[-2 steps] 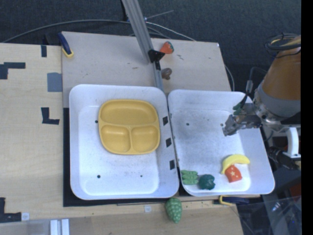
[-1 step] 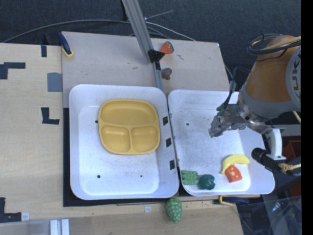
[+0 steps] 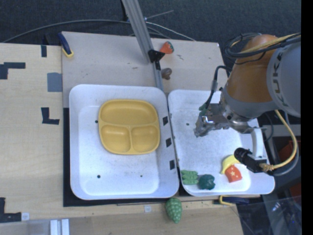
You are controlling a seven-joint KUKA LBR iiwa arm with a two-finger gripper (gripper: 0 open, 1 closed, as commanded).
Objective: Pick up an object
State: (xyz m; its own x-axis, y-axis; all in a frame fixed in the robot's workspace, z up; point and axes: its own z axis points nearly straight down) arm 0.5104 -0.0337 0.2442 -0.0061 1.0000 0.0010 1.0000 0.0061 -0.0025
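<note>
My gripper [image 3: 202, 127] hangs over the upper middle of the right bin [image 3: 188, 106], above bare white floor, and nothing shows in it. Along the bin's near edge lie a light green toy [image 3: 189, 176] and a darker green one [image 3: 207, 182], side by side at the left corner. A yellow piece [image 3: 227, 163] and a red piece [image 3: 234, 175] rest at the near right, well below the gripper and partly behind a black cable fitting. The left bin [image 3: 83, 180] bears a yellow divided plate [image 3: 129, 126].
A green bumpy toy [image 3: 173, 209] lies on the bench just outside the bins' near edge. A slanted metal pole [image 3: 138, 23] rises behind the bins, with a small orange item [image 3: 167, 47] and a brown one [image 3: 166, 73] beside it. A blue clamp [image 3: 65, 45] sits far left.
</note>
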